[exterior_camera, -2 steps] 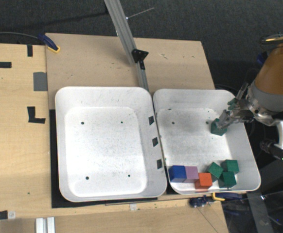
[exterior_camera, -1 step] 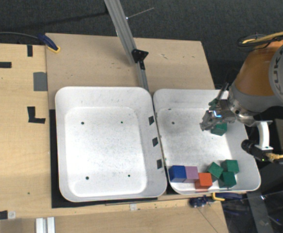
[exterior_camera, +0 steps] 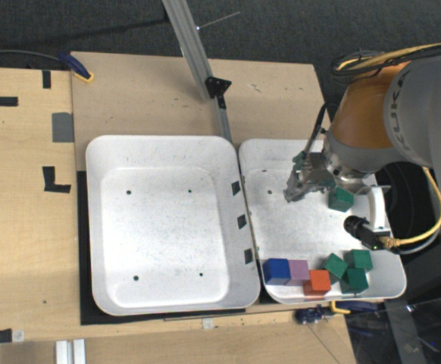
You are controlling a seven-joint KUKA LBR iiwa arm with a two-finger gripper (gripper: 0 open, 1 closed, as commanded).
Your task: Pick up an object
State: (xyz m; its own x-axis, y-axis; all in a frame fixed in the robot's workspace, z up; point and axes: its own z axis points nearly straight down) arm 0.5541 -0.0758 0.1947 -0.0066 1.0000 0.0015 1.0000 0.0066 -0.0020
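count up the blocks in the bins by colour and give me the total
Green blocks: 4, one beside the gripper, three clustered at the right bin's near edge
Blue block: 1
Purple block: 1
Orange block: 1
Total: 7, all in the right bin

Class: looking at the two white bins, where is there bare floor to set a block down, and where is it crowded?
Bare: the left bin floor. Crowded: the right bin front edge, blue block through green blocks, and under the gripper.
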